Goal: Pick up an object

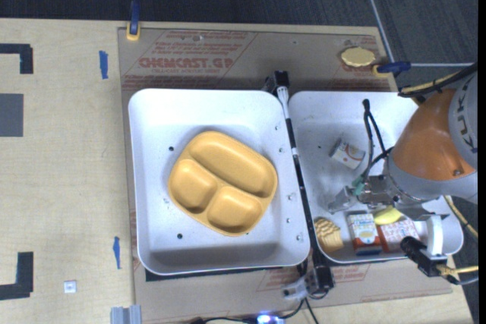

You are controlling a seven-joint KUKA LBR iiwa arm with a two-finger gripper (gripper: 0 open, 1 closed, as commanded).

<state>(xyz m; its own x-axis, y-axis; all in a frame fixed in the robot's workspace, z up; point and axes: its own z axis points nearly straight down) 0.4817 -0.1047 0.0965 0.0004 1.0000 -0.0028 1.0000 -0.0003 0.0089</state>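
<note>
Two white bins sit side by side: the left bin [144, 163] holds a yellow tray [222, 182], and the right bin [319, 117] holds the small things. The gripper [355, 192] hangs low over the lower middle of the right bin, its arm coming in from the right edge of the frame. I cannot tell whether it is released or clenched, because the wrist covers it, and I see nothing held in it. Just below it in the frame lies a red-and-white box [363, 230]. A brown waffle [329, 234] sits close at the box's left end, a red packet [392, 233] at its right, and a yellow lump [389, 215] just above the packet. A white cup [348, 154] lies apart, higher in the frame, with bare bin floor around it. I judge the step to be the final approach, and the box looks like the nearest candidate. To do it well, the arm should come straight down over the middle of the box and close across its narrow width, so the waffle and packet are not caught or pushed. The crowding there is the main risk, since a slanted descent could shove the row toward the bin's lower wall. The cup is the roomier choice, though it may roll. Either way, lift slowly and check that the thing rises.
</note>
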